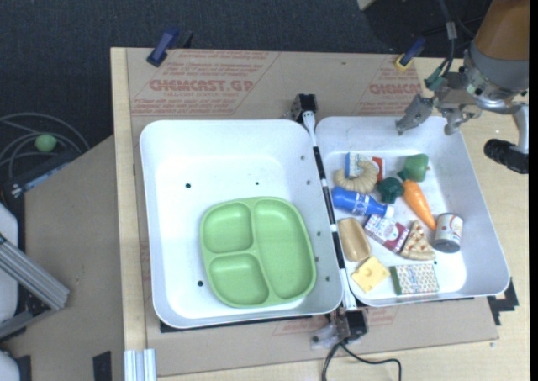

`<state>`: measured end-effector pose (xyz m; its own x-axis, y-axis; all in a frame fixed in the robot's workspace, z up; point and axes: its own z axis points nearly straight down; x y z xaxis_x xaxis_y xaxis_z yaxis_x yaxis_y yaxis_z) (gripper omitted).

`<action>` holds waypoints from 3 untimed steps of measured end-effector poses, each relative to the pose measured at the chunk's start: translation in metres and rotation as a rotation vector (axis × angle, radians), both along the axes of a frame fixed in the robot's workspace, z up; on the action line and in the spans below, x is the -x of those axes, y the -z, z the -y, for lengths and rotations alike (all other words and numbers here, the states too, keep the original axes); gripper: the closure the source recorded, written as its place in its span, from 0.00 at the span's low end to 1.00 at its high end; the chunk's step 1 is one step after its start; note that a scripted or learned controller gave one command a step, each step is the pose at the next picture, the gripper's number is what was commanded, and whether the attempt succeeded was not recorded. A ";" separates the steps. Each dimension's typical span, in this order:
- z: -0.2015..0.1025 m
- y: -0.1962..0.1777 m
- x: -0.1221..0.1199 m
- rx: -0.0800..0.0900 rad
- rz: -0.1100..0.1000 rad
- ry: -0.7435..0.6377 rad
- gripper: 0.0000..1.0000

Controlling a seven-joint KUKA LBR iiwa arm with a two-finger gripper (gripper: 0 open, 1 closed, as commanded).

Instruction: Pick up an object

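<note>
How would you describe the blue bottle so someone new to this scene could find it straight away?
Start at the right bin, the one crowded with small toy foods. The blue bottle lies on its side near that bin's left wall, just below the beige pretzel-like piece. It is the only solid blue item there, with a white cap end.

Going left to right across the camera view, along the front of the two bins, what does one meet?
Green divided plate in the left bin → yellow cheese wedge → patterned flat packet → small can, all three in the right bin.
</note>
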<state>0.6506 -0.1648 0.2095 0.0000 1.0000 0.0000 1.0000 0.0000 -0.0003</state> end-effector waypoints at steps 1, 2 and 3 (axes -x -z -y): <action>0.015 0.123 0.047 0.000 -0.002 0.000 0.00; 0.005 0.125 0.084 -0.001 -0.002 0.000 0.00; -0.002 0.125 0.125 -0.001 -0.002 0.001 0.00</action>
